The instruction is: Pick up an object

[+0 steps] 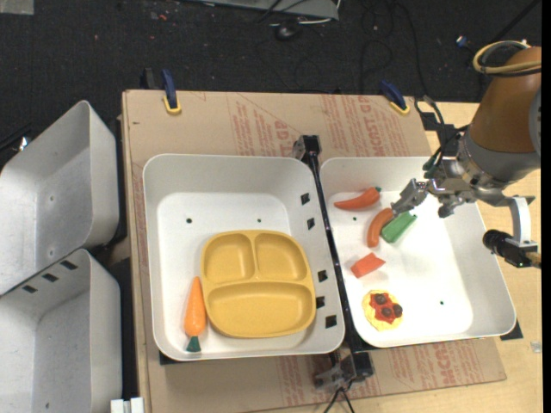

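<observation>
In the right bin [482, 317] lie a red chili pepper [357, 200], an orange sausage [377, 227], a green piece [399, 227], a red-orange wedge [368, 265] and a small pizza slice [383, 309]. My gripper [411, 199] reaches in from the right and hangs over the upper middle of this bin. Its tip is right at the upper end of the green piece, which lies tilted against the sausage. Whether the tip touches the green piece is not visible.
The left bin [164, 231] holds a yellow divided plate [258, 284] and an orange carrot [195, 310] along the plate's left side. The arm's orange band [508, 101] and wrist stand over the right bin's upper right corner. Two more white bins [52, 231] sit far left.
</observation>
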Robot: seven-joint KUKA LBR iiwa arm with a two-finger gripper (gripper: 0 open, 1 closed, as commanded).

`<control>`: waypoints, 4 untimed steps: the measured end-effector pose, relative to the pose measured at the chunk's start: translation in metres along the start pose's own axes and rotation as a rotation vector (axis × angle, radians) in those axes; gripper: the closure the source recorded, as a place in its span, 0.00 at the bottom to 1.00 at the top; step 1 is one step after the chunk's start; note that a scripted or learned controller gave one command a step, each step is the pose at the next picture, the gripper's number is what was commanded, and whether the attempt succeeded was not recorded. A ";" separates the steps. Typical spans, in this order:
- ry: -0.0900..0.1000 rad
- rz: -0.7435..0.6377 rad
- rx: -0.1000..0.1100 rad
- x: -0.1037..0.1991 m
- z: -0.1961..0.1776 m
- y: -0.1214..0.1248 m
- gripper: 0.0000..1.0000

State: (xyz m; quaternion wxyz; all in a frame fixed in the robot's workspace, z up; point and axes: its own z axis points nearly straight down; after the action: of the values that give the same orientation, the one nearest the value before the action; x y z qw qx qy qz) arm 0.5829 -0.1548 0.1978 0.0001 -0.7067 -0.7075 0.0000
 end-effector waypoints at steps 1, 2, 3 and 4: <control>0.001 -0.002 0.004 0.009 0.048 -0.001 0.00; 0.000 0.002 0.004 0.010 0.102 -0.002 0.00; 0.000 0.002 0.000 0.010 0.089 0.000 1.00; -0.001 -0.002 -0.005 0.010 0.045 0.006 1.00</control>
State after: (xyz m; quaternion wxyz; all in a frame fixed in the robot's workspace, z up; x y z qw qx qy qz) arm 0.5888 -0.1443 0.1532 -0.0019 -0.7062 -0.7080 -0.0013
